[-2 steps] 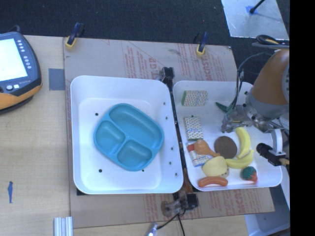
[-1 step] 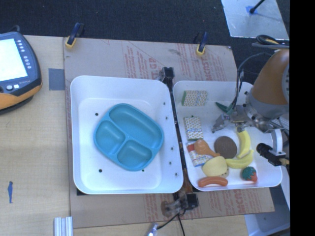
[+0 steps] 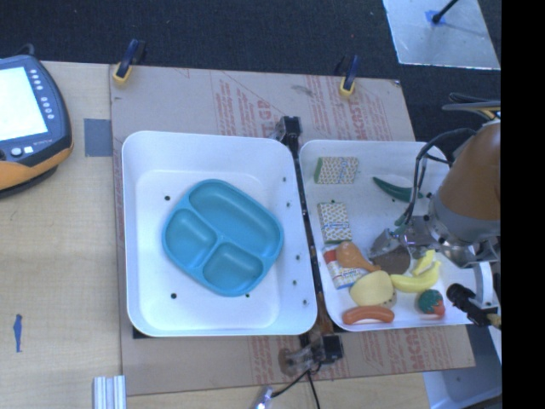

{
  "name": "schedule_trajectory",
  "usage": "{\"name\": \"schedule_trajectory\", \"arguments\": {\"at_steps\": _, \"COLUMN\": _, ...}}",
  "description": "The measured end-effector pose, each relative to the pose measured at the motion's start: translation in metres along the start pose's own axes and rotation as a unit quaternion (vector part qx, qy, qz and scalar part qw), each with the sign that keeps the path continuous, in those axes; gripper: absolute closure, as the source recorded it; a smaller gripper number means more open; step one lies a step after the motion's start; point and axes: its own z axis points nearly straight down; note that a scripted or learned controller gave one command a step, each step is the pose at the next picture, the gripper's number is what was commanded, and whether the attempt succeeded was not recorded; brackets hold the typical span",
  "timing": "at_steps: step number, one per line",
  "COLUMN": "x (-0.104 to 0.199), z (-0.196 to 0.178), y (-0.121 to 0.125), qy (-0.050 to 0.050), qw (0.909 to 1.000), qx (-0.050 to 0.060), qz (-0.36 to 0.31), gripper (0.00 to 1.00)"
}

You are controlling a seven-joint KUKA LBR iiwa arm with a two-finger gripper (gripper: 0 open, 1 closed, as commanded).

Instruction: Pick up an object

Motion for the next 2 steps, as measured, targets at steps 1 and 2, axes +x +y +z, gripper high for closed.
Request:
{"name": "schedule_trajectory", "arguments": {"at_steps": 1, "x": -0.001, "z": -0.011, "y": 0.0, "qy": -0.001, "qw": 1.0, "qx": 0.0, "qz": -0.003, "gripper": 1.0}}
{"name": "schedule_trajectory", "arguments": {"at_steps": 2, "x": 0.077, "z": -0.101, "y": 0.054, "qy": 0.0, "qw": 1.0, "qx": -0.001, "qz": 0.001, "gripper": 1.0}}
